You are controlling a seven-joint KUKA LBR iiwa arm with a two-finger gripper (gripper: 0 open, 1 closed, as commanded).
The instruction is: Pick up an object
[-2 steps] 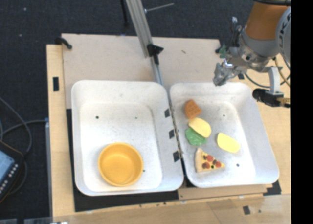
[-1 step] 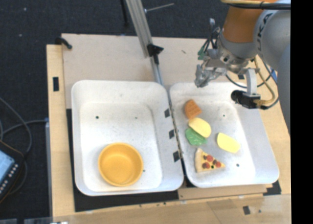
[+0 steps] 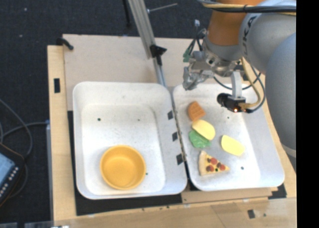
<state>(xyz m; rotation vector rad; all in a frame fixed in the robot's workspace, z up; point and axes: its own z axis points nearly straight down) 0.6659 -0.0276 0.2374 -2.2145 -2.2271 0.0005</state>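
Surface [image 3: 109,60], wooden, carrying two shallow white bins side by side. Arm [image 3: 264,28], grey with an orange band, reaching in from the right and ending over the far left corner of the right bin [image 3: 259,172]. Left bin [image 3: 89,97] holding a yellow bowl [image 3: 122,167] near its front edge. Pincer [image 3: 190,83] hanging above the right bin's far rim, nothing visible between its tips; how far it is open cannot be told. Candidate items, all lying in the right bin and apart from the pincer: pizza slice [image 3: 211,164], yellow oval piece [image 3: 232,146], yellow-green piece [image 3: 204,129], green leaf [image 3: 199,140], orange piece [image 3: 195,110], the nearest. Judged progress: approach stage; descent, closing and lift remain.
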